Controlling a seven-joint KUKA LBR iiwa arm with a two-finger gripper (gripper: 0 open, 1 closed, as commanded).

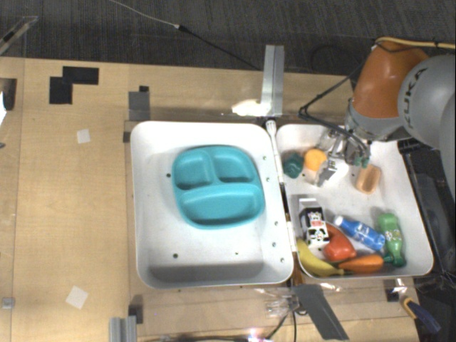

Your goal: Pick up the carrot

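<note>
The carrot (365, 263), orange and tapered, lies along the front wall of the right bin (420, 212), beside a red pepper (338, 248) and a banana (315, 262). My gripper (340, 161) hangs over the back part of that bin, between a yellow-orange fruit (313, 159) and a tan block (368, 179). It is well away from the carrot. It looks open, with nothing between its fingers.
The right bin also holds a teal object (292, 165), a black-and-white toy (313, 223), a blue bottle (360, 234) and a green item (390, 235). A teal divided plate (217, 185) lies in the left bin (149, 212).
</note>
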